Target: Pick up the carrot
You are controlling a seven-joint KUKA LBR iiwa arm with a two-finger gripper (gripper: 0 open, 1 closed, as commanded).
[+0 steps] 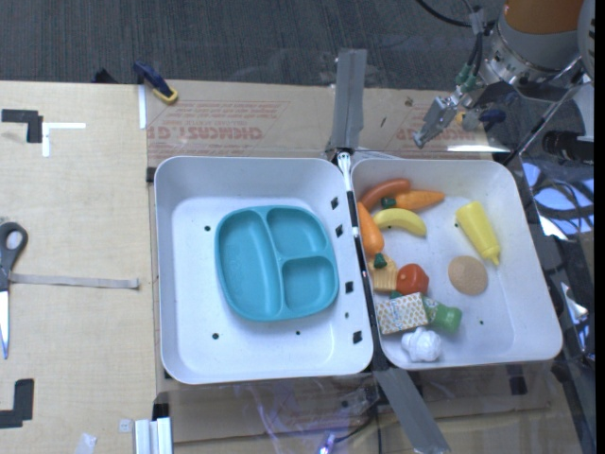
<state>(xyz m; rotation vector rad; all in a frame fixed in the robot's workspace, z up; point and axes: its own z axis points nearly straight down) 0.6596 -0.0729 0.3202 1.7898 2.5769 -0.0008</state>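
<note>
Grey arm (539, 26) above right bin's (529, 282) far edge

Plastic toys and bins on wood and cardboard.
The two shallow white plastic bins (180, 253) look smooth with a soft sheen; the teal three-compartment plastic plate (278, 263) is smooth and semi-matt. The orange tapered plastic carrot (419, 199), the yellow curved plastic banana (401, 220) and the yellow plastic bottle (478, 232) are glossy, while the round tan biscuit-like disc (467, 274) seems matt, perhaps rough. The pale wooden bench top (71, 216) is matt with fine grain, the brown printed cardboard sheet (236, 121) dull, and the grey metal gripper (437, 125) lightly shiny.
</note>
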